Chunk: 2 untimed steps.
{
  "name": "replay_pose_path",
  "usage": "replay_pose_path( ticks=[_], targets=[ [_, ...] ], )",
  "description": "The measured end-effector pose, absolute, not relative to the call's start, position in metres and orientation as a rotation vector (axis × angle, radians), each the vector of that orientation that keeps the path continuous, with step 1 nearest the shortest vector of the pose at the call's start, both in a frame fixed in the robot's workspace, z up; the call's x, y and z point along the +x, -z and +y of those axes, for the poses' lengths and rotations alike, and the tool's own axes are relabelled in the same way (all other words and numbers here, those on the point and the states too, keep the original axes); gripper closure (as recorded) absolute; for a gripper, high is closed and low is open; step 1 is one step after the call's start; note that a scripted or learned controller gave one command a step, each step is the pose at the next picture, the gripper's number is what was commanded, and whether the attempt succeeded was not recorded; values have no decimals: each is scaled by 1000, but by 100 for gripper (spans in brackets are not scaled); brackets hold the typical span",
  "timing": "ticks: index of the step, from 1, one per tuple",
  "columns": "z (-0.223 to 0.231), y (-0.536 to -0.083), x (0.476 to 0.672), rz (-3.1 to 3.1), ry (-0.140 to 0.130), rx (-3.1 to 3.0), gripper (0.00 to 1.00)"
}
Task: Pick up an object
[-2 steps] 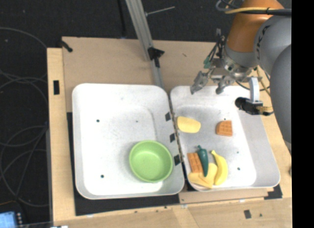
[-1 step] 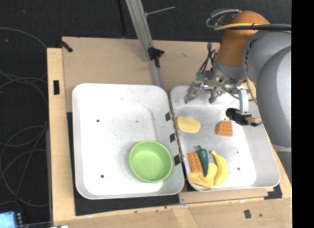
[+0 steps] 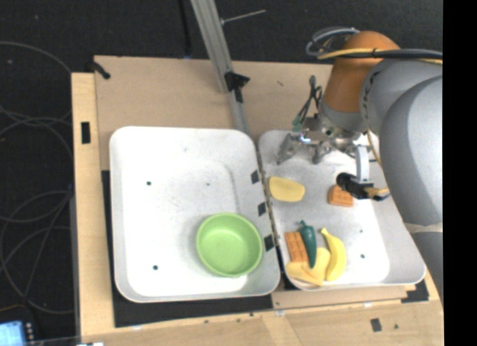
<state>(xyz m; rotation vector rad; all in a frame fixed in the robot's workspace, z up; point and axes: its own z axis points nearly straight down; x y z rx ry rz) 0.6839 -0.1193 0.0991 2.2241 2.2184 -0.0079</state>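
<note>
Objects for picking all sit in the right bin [image 3: 373, 266]: a pale yellow piece [image 3: 287, 189] by its left wall, an orange block [image 3: 340, 197] mid-bin, and a banana [image 3: 335, 255], green pepper [image 3: 308, 242] and carrot-like piece [image 3: 296, 246] bunched near the front-left corner. The gripper [image 3: 317, 145] hangs over the back edge; can't tell its opening, it's kinda blurry. A green bowl [image 3: 229, 244] sits in the left bin's [image 3: 149, 151] front-right corner.

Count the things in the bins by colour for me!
Green: 2, the bowl and the pepper
Yellow: 3, the banana, the pale lump and the wedge
Orange: 2, the block and the piece
Total: 7
</note>
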Motion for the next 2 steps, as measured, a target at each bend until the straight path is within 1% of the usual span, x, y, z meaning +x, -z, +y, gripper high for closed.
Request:
replay_pose_path(
  ticks=[1, 2],
  targets=[
    [-120, -113, 686, 2214, 1, 2220, 100],
    [-115, -160, 684, 2219, -8, 2219, 100]
  ],
)
